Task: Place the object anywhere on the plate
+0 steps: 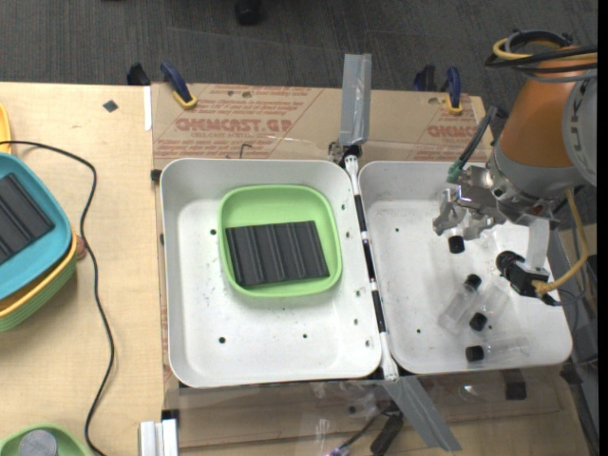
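Wooden bench, with a rounded green plastic plate [280, 205] lying in the left shallow white bin [190, 331].
Looked light, slick and thin: small clear plastic object with black caps [465, 304], best pinched across its middle; could not tell the grey two-finger gripper [456, 231]'s grip.

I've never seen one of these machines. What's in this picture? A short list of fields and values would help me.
bench: two shallow white bins side by side
left bin: holds a green plate
on the plate: a dark ridged pad
right bin: a clear object with black parts, lying near the bin's right side
arm: grey with an orange band, reaching in from the right
gripper: over the right bin's upper part, above the clear object
task state: object not yet on the plate
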`<state>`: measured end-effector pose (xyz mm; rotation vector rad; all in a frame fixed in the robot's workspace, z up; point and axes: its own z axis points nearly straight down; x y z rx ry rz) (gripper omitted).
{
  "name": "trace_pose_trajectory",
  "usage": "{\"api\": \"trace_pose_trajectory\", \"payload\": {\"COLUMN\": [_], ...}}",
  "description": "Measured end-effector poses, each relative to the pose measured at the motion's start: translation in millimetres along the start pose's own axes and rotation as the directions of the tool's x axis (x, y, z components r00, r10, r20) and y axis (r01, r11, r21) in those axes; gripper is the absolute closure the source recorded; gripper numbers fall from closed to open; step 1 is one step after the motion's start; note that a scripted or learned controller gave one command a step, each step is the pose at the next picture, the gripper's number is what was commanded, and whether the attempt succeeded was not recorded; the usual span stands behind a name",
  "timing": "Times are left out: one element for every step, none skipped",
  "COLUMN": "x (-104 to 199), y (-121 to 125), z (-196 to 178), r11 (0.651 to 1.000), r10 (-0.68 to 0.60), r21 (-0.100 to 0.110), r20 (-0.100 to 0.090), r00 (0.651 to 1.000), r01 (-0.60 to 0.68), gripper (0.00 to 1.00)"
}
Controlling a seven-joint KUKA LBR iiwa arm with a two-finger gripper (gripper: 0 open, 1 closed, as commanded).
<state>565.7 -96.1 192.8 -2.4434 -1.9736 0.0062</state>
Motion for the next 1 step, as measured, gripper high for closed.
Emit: {"api": "trace_pose_trajectory", "payload": {"x": [0.0], "y": [0.0], "z": [-0.1], "r11": [1.000], "r10": [0.000], "r21": [0.000], "r20": [0.000], "r00": [1.000], "r01": [0.000], "gripper": [0.00]}}
